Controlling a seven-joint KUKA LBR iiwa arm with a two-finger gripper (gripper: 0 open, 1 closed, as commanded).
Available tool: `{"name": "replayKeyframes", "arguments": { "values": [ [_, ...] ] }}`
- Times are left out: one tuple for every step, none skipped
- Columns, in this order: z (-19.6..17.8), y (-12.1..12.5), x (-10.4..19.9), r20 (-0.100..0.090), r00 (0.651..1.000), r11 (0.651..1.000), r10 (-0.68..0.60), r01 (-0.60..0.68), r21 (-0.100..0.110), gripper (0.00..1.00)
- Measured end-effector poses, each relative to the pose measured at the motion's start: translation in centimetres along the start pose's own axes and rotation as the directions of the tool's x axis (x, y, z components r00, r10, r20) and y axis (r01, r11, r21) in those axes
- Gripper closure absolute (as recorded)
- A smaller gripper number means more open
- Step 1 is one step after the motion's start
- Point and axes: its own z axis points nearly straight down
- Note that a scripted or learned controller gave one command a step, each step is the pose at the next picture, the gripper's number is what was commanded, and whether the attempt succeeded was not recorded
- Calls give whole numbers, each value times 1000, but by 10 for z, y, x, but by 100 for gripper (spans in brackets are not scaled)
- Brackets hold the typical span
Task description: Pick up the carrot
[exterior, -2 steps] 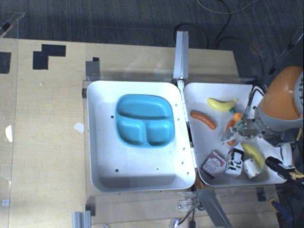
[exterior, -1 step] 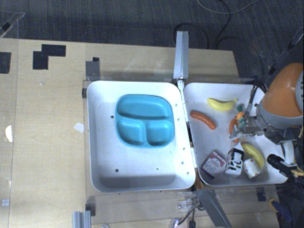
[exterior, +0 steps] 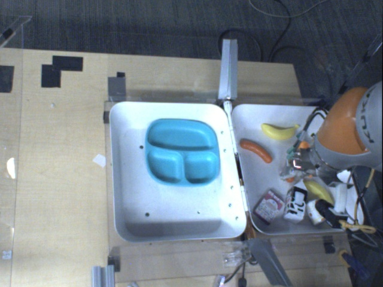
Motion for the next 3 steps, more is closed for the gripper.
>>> {"name": "replayKeyframes", "arguments": {
  "values": [
    [3, -2, 0, -1, 1000, 1000, 0, 0, 6, 0],
    [-17, 36, 30, -6, 992, 992, -127, 127, 15, 0],
    [-16, 8, -69, -4, 991, 991, -130, 130, 17, 0]
  ]
}}
